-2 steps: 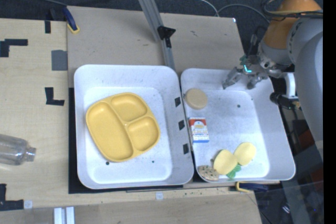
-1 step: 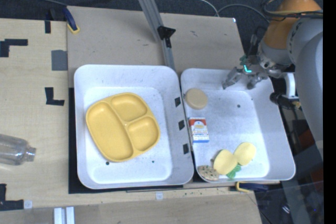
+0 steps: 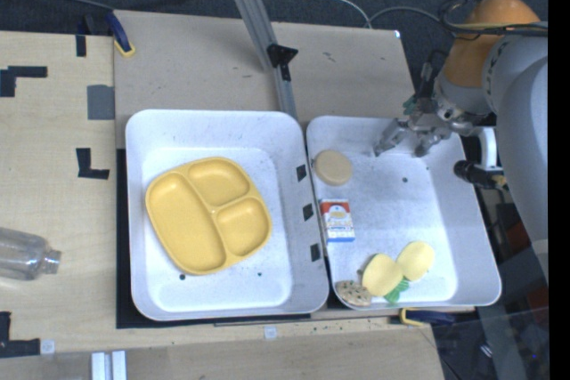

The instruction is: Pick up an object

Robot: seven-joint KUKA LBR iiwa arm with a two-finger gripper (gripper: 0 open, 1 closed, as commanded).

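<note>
The tool (image 3: 405,141) is hanging over the far right part of the right bin (image 3: 463,231), its two thin fingers (image 3: 386,143) spreading apart with nothing between them, so it is standing open and gripping nothing. The grey arm (image 3: 521,102) with its orange band (image 3: 485,36) is reaching in from the right edge. Just left of the tool, a round tan disc (image 3: 333,166) is lying flat on the bin floor near the left wall. Nearer the camera, a small red and white carton (image 3: 338,221) is lying beside that same wall. At the near end of this bin, two pale yellow rounded pieces (image 3: 398,269) are sitting touching each other, with a bit of green (image 3: 397,289) showing under them and a speckled cookie-like item (image 3: 353,292) lying just to their left at the rim. The left bin (image 3: 142,138), touching the right one side by side, is holding a yellow divided plate (image 3: 207,214) with three compartments, lying slightly turned. Both bins are resting on the desk (image 3: 196,67). At the left edge of the desk, well apart from the bins, a clear plastic bottle (image 3: 25,254) is lying on its side.
</note>
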